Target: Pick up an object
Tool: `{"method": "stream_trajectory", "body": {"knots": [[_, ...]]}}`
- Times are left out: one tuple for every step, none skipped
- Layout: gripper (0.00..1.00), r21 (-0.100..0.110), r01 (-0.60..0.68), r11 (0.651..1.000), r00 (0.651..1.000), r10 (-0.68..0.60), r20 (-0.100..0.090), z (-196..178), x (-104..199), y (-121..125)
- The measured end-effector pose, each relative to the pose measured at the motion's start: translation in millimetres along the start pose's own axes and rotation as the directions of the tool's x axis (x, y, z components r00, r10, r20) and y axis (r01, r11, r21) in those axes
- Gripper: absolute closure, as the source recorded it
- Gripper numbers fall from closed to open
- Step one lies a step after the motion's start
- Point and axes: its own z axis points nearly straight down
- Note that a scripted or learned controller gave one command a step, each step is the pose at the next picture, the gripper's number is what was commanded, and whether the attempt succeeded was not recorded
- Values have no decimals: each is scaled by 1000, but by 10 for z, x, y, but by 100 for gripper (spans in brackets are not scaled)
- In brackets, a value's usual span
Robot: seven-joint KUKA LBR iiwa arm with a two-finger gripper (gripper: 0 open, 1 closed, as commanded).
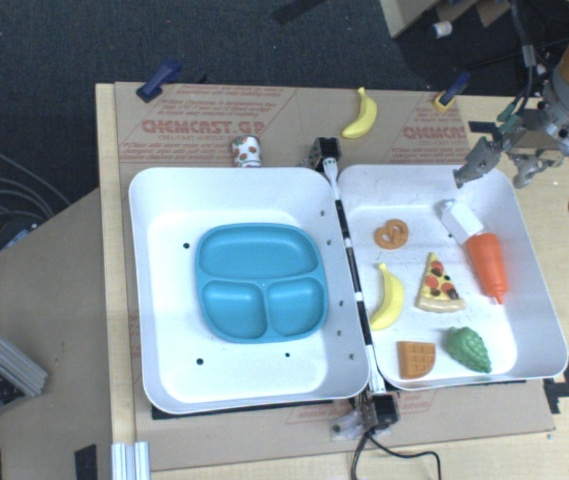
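The right bin (534, 298) holds a pretzel (391, 234), a yellow banana (388, 298), a pizza slice (439, 286), an orange carrot (487, 263) with a white block (457, 218) at its top end, a waffle (416, 358) and a green leafy piece (469, 349). My gripper (497, 168) hangs over the bin's far right corner, above and behind the white block. It is open, with nothing between its fingers (472, 166).
A blue divided plate (261, 281) lies in the left bin (154, 268). Behind the bins on the cardboard lie a second banana (361, 116), a small spotted toy (247, 150) and blue clips (157, 81). A clamp (324, 153) joins the bins at the far rim.
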Motion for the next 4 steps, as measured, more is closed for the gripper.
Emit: {"method": "stream_trajectory", "body": {"knots": [[0,-2,1,1000,1000,-1,0,1762,361,147],[100,-2,0,1000,1000,0,0,1663,361,149],[0,-2,0,1000,1000,0,0,1665,361,148],[100,-4,0,1000,1000,0,0,1563,362,153]]}}
